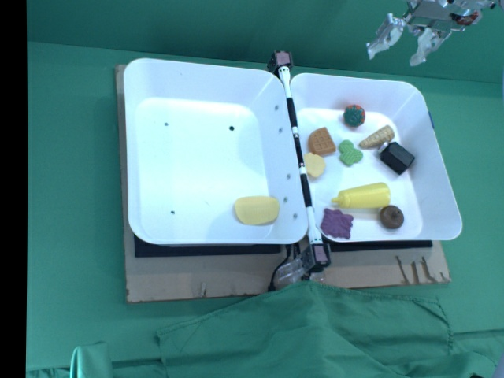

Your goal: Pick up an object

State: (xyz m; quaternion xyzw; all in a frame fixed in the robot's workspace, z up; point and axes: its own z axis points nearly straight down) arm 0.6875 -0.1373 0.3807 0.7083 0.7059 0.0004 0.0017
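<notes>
A yellow slab (pixel 257 210) lies near the front right corner of the left bin (pixel 150 85). The right bin (pixel 441 203) holds a waffle (pixel 321 141), a purple piece (pixel 337 224), a yellow bottle (pixel 363 196), a black block (pixel 396 157) and a brown ring (pixel 391 216). The pincer (pixel 402 44) hangs above the right bin's far right corner, fingers apart and holding nothing.

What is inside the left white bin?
Inside the left bin lies one flat yellow piece, near its front right corner. A few small dark dots mark the floor. Nothing covers any part of it.
</notes>
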